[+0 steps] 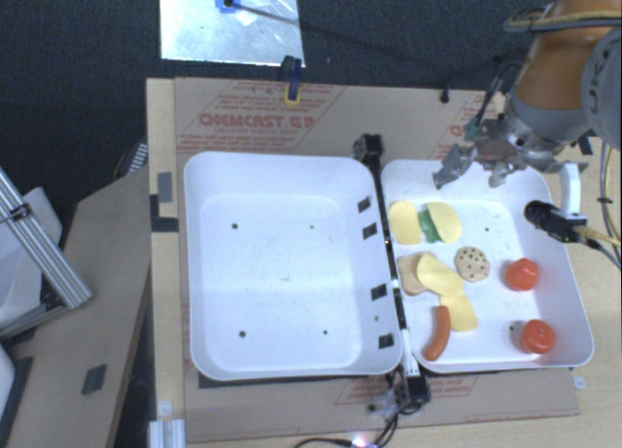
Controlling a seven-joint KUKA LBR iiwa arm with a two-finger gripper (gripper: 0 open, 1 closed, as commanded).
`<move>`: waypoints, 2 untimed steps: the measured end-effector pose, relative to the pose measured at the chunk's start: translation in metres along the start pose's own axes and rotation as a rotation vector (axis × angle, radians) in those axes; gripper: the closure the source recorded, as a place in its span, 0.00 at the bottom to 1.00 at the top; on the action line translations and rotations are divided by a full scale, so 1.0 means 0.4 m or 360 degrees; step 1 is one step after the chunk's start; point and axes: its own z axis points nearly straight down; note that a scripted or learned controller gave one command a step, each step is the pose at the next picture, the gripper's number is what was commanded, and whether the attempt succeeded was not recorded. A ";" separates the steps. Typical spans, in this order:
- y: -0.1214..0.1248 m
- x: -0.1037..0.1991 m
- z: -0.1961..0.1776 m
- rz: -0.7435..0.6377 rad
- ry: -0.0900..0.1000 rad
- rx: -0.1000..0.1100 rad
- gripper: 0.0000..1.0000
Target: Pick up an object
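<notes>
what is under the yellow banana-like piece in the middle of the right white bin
The yellow banana-shaped piece lies over a tan bread-like slice, whose left part shows. The slice's right part is covered, and so is anything else beneath.

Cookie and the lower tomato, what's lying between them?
Nothing: camera view shows bare white bin floor between the cookie and the lower tomato. The other tomato sits off that line.

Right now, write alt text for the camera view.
A grey and orange robot arm's open claw hovers over the far edge of the right bin, which holds toy food: yellow pieces, a cookie, a sausage and two tomatoes. The left bin adjoins it.
</notes>
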 end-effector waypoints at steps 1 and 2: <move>0.030 0.015 0.346 -0.0004 0.0002 0.0004 0.00; -0.065 -0.011 0.355 0.0005 0.0002 0.0005 0.00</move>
